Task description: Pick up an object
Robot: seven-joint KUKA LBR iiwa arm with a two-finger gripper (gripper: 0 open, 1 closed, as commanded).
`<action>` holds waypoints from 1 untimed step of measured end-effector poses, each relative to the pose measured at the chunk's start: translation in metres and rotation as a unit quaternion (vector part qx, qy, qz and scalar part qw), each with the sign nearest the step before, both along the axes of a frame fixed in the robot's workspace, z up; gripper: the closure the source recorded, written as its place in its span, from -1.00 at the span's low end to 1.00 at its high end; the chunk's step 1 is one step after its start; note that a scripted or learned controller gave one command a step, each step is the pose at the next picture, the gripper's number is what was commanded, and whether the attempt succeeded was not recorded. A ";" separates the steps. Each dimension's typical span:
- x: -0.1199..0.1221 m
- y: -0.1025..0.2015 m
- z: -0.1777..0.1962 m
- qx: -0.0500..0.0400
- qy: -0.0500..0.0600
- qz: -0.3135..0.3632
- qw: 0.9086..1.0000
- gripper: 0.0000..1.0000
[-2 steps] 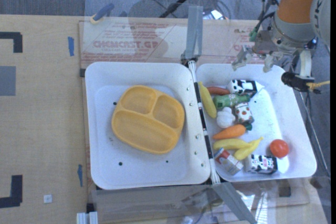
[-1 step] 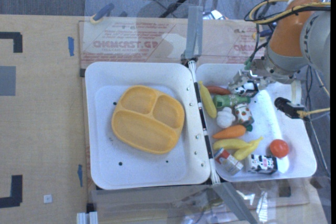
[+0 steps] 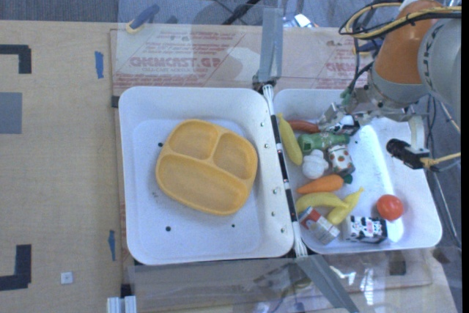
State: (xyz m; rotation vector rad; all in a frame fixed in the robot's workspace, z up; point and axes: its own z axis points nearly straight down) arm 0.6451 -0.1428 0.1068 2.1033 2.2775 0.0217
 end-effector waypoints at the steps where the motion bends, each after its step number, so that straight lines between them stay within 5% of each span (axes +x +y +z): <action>1: 0.003 0.001 0.015 0.001 -0.006 0.000 1.000 1.00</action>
